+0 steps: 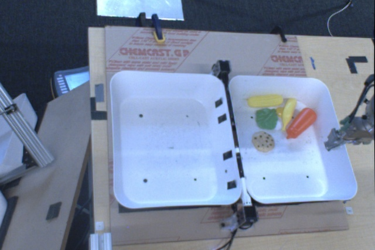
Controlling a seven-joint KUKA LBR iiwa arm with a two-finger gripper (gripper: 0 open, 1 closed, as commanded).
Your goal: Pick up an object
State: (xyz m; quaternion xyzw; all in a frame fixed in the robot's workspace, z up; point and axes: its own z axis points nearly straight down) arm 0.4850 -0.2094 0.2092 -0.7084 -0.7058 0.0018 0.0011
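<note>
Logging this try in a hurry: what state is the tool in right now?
Tool: cannot be told whether open or closed; it sits at the right bin's right rim, apart from the toys, with nothing seen between its tips.

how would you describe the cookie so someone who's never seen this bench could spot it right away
Look at the right bin of the two white bins, where a small cluster of toy food sits in its upper half. The cookie lies at the bottom of that cluster, just below the green item. It is the one flat, round, tan piece with dark specks; its neighbours are yellow, green and orange.
</note>
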